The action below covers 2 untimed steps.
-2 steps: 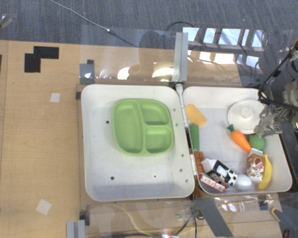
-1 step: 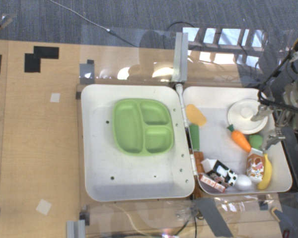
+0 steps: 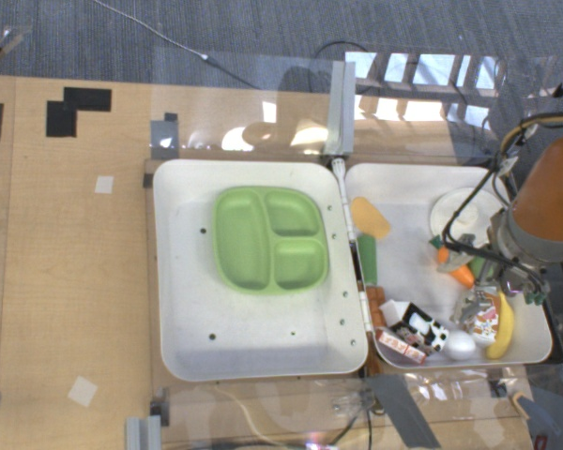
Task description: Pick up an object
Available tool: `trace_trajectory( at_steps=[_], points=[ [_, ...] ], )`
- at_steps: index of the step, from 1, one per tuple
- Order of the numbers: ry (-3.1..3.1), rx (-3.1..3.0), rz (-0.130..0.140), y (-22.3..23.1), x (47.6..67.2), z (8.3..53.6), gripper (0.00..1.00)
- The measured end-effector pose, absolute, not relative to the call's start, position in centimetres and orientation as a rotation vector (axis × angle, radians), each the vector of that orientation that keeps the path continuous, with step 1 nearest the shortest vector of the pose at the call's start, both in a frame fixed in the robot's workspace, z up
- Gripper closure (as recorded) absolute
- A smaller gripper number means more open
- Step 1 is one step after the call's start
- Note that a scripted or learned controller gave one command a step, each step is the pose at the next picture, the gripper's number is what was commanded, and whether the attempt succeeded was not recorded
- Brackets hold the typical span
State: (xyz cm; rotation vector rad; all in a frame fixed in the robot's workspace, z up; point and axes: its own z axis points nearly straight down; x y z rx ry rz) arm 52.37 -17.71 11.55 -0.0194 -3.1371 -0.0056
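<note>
My gripper point(image 3: 477, 293) reaches down into the right bin point(image 3: 403, 200) near its front right corner, under the arm's orange band point(image 3: 552, 195). Just below it lies a small white and red packet point(image 3: 486, 322), with a yellow banana point(image 3: 503, 330) on its right and a white egg point(image 3: 461, 346) on its left. An orange carrot point(image 3: 455, 270) lies against the gripper's left side. The wrist hides whatever is directly under the gripper.
The left bin point(image 3: 183, 345) holds a green divided plate point(image 3: 268, 239). The right bin also holds a yellow-orange piece point(image 3: 371, 218), a green stick point(image 3: 367, 259), a black and white toy point(image 3: 422, 326), a red box point(image 3: 399, 346) and a white plate point(image 3: 455, 212).
</note>
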Motion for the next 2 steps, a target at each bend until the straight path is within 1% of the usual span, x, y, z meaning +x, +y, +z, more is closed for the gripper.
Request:
trace_trajectory(
  at_steps=[1,2],
  points=[
    [-3.157,-0.091,0.003,-20.5,52.0,9.1,0.0],
    [-3.152,-0.189,-0.001,-16.0,57.3,9.0,0.0]
  ],
)
